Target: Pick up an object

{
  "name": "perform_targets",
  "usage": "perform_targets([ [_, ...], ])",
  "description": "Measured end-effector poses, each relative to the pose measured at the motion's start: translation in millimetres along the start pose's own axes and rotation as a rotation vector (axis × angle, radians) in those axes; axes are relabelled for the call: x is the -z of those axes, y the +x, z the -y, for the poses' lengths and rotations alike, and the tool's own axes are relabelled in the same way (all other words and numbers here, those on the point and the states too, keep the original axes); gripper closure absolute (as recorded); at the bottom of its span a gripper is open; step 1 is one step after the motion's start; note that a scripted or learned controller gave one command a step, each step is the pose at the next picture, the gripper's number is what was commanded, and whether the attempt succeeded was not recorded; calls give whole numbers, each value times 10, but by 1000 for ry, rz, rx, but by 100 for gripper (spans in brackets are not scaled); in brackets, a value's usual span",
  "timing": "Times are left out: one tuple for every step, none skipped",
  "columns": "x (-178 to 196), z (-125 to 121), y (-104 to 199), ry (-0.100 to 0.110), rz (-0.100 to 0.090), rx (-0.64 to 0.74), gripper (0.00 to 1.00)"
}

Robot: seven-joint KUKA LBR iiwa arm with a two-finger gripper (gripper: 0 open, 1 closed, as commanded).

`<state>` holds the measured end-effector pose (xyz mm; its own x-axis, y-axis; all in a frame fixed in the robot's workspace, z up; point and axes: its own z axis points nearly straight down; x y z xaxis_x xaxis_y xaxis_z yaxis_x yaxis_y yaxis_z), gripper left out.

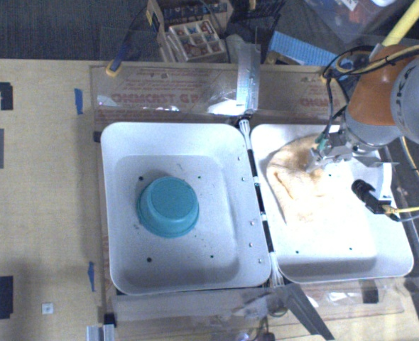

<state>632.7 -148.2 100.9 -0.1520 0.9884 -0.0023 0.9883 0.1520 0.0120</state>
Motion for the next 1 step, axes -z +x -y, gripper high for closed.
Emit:
perform_targets([
  [885,-103,298,9,-1,-1,100],
])
